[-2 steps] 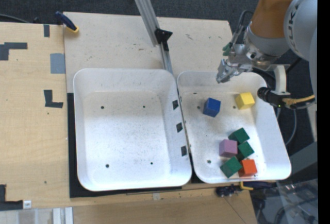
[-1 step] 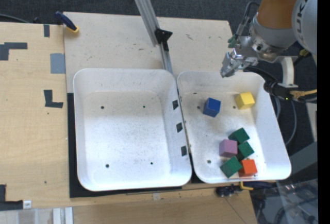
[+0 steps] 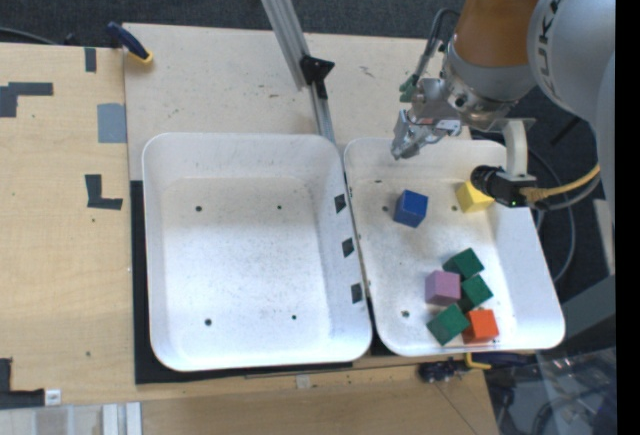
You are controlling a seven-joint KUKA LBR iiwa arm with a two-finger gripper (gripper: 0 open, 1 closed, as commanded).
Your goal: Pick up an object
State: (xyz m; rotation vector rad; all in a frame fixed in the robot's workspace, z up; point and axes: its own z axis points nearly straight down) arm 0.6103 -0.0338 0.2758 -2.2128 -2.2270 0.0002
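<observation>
So the closest candidate we've got is the blue cube point(image 3: 410, 208), sitting by itself in the far-middle part of the right bin point(image 3: 520, 318), well apart from everything else, which is nice. The yellow block point(image 3: 473, 196) is off to its right near the bin's right wall, and it looks jammed up next to some black fitting with a yellow cable, so we'd steer clear of that one. The bigger worry is the pile in the near-right corner: a pink cube point(image 3: 443, 286), three green blocks point(image 3: 463, 263) and an orange cube point(image 3: 482, 324) all touching or just beside each other. If the program goes for that cluster, we reckon the tips land on two blocks at once and just shove things around. Even with the blue cube, it sits turned at a bit of an angle, so a badly aligned close could push it sideways and come up with nothing. The pincer point(image 3: 407, 145) hangs over the far edge of the right bin, beyond the blue cube and slightly left of it, holding nothing; the tips look close together, though honestly we can't tell how wide they are from this angle. The arm comes in from the far right, orange band up top, wrist angled down and left. The left bin point(image 3: 160, 183) sits alongside on the table point(image 3: 60, 253).
</observation>
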